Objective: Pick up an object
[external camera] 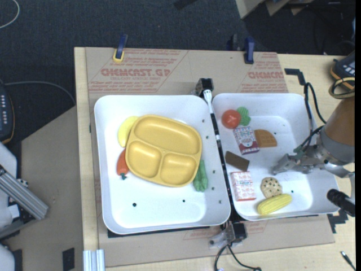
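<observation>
My gripper (281, 166) reaches in from the right and sits low over the white floor of the right bin (282, 103). Its tip lies just above and to the right of a round cookie (271, 186). A yellow corn cob (274, 204) lies in front of the cookie, near the bin's front wall. To the left of the tip are a dark brown bar (237, 161) and a small red-and-white carton (242, 186). Farther back lie another carton (246, 139), a bread slice (265, 138), a red tomato (230, 118) and a green piece (243, 115). Nothing shows in the gripper.
The left bin (158, 208) holds a yellow compartment tray (162, 150), with a yellow item (126, 130), a red-orange pepper (122, 164) and a green vegetable (200, 178) around its edges. Cables (309, 103) run along the right bin's far right corner.
</observation>
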Motion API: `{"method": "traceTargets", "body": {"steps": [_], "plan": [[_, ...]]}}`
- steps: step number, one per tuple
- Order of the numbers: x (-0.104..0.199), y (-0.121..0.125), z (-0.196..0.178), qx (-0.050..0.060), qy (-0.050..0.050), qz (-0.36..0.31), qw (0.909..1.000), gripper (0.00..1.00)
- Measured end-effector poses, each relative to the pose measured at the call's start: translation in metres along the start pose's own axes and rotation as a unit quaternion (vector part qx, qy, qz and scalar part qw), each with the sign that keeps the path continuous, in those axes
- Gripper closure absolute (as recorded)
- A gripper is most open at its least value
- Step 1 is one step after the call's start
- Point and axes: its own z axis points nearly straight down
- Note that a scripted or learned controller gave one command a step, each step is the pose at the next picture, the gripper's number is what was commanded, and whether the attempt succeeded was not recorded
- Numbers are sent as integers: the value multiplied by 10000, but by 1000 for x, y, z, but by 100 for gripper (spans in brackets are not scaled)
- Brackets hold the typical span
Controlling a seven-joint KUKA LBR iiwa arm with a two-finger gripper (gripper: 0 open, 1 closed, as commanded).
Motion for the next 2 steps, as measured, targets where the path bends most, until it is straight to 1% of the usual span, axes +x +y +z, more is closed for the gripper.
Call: {"method": "traceTargets", "body": {"steps": [1, 2], "plan": [[-1, 1, -13, -31, -18, 2, 10000, 100], [0, 11, -73, -65, -36, -8, 10000, 100]]}}
